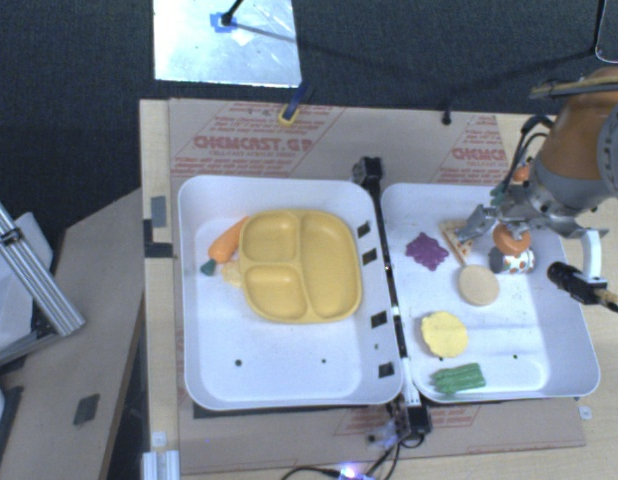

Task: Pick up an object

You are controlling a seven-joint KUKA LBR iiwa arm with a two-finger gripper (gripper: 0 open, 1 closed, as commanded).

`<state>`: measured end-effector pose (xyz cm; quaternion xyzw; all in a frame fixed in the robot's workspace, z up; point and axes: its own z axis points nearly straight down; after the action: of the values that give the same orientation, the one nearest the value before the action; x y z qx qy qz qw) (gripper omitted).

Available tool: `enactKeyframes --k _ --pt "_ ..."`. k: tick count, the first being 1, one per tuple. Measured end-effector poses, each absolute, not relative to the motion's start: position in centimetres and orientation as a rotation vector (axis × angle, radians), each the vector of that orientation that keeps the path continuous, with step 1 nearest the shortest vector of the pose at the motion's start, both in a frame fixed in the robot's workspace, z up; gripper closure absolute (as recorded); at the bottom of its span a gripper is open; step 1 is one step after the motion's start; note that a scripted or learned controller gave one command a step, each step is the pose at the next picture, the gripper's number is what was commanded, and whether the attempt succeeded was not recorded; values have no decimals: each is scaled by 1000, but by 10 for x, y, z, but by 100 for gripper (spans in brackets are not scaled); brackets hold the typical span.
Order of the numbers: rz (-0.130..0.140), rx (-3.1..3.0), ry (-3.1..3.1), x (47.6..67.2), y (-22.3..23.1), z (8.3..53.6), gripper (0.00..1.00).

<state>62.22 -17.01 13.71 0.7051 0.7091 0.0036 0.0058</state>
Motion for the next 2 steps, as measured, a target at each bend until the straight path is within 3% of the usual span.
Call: enactKeyframes --k 1,2 --pt "6 2211 2223 621 -170 143 100" --pt "7 2211 2222 629 -171 207 100"
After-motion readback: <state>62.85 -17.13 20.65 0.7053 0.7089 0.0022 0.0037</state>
